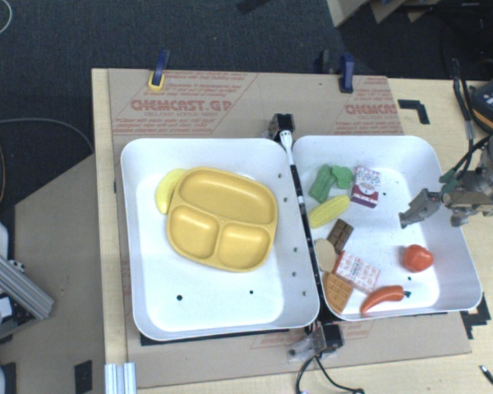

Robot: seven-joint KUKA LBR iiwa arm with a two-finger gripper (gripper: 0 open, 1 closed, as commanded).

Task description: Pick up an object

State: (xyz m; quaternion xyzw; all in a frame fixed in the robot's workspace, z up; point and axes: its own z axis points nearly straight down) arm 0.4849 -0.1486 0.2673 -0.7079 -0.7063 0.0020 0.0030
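Observation:
My gripper reaches in from the right and hovers over the right side of the right bin. Nothing shows in its grasp. Just below it lies a red tomato. A red chili pepper lies near the bin's front edge. Further left are a green leafy piece, a yellow corn cob, a red-and-white packet, a brown chocolate piece, a round cookie, a pink wrapped packet and a waffle.
The left bin holds a yellow divided plate with a yellow banana-like piece tucked at its left edge. A black divider runs between the bins. Cables and equipment crowd the right edge.

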